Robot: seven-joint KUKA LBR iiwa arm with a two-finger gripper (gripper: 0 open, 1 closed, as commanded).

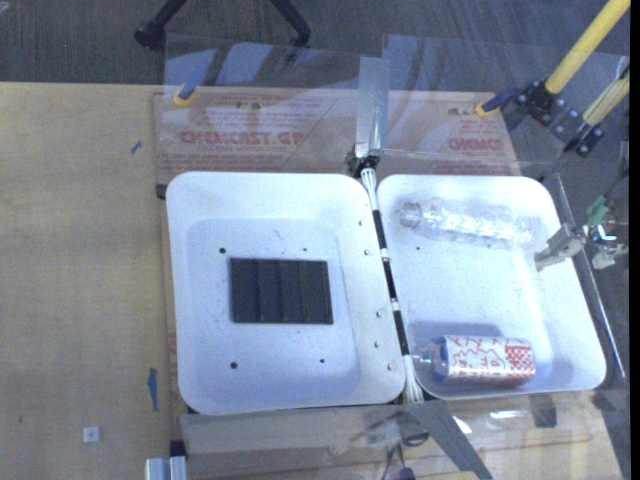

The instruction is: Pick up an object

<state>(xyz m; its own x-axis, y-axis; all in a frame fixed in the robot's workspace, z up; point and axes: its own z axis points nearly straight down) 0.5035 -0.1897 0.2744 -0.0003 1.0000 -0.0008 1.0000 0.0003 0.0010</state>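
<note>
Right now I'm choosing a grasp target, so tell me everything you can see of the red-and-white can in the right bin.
The can lies on its side along the near edge of the right bin, long axis roughly left to right. Its body is white with red scribbled markings; the silvery metal end faces left, toward the divider between the bins. It looks intact, not visibly crushed. It rests on the bin floor against the near wall, well apart from the clear plastic bottle at the far side.

Two bins, three things in them

Two white bins: the left bin holds one dark ribbed slab; the right bin, beside the left bin, holds one clear plastic bottle and one red-and-white can.
</note>
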